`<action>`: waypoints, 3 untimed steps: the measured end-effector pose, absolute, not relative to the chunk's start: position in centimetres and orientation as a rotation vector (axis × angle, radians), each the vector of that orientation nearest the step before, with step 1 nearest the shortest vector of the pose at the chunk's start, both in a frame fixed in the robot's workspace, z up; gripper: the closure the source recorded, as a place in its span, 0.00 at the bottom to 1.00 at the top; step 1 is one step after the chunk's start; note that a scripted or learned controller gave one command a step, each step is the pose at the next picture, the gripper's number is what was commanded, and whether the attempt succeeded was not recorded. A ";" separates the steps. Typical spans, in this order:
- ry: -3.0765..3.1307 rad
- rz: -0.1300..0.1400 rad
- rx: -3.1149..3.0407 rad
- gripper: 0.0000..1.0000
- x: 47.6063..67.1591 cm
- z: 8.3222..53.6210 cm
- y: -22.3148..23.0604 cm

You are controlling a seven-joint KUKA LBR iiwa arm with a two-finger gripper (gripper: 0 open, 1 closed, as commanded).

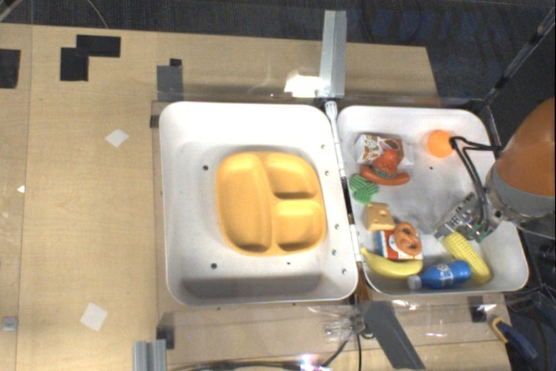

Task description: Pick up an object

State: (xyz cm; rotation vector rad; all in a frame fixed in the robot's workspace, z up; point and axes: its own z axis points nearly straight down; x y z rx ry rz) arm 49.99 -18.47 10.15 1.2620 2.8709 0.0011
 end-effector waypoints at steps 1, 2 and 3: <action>2.872 0.002 1.261 0.00 50.0 10.2 -18.4; 2.746 0.007 1.504 0.00 61.7 8.8 -14.9; 2.516 0.005 1.872 0.00 65.9 8.7 -13.2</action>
